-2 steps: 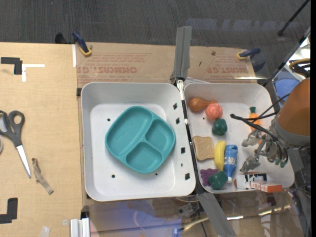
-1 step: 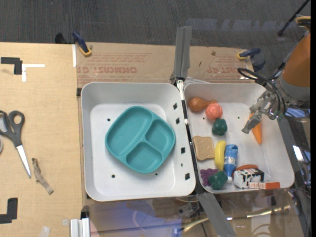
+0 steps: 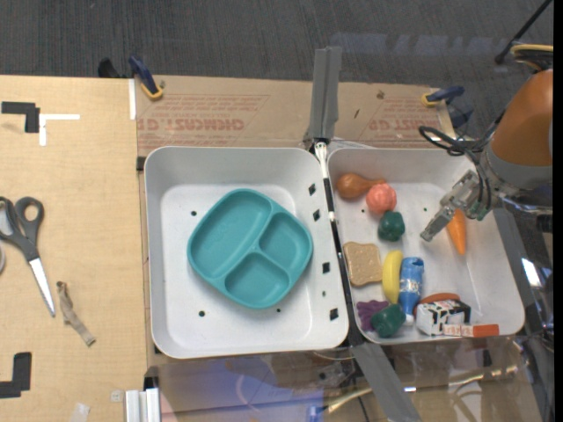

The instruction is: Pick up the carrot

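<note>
The carrot [image 3: 458, 232] is a small orange cone pointing down and to the right, in the right part of the right bin [image 3: 493, 280]. My gripper [image 3: 447, 218] hangs over that same spot, reaching in from the right below the orange wrist band. The carrot's upper end meets the gripper's underside, and a grey part of the gripper slants down just left of it. Whether the carrot rests on the bin floor or is lifted I cannot make out.
Left of the carrot lie a dark green vegetable [image 3: 391, 227], a pink fruit [image 3: 381, 197] and a brown pear [image 3: 354, 185]. Toast [image 3: 362, 263], a banana [image 3: 391, 276], a blue bottle [image 3: 411, 285] and a black-and-white toy [image 3: 442, 315] fill the front. The left bin holds a teal plate [image 3: 251, 249].
</note>
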Robot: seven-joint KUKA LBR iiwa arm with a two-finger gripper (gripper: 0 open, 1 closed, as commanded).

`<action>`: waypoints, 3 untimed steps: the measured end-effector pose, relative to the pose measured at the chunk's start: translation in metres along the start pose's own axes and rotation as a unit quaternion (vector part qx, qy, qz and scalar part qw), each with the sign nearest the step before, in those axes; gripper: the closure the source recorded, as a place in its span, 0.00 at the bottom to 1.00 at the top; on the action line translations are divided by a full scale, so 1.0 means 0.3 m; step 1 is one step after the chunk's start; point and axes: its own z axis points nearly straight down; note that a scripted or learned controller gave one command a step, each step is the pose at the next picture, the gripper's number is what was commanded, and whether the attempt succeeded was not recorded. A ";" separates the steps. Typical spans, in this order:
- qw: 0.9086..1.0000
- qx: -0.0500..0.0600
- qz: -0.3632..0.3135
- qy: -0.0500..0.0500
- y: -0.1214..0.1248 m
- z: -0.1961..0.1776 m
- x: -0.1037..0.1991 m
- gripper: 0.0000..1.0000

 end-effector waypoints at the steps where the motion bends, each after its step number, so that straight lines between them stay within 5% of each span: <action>1: 1.000 0.000 -0.001 -0.003 0.002 -0.035 -0.004 1.00; 2: 1.000 0.001 -0.014 -0.002 0.209 -0.273 0.006 1.00; 3: 0.998 0.001 -0.066 0.000 0.069 0.004 0.147 1.00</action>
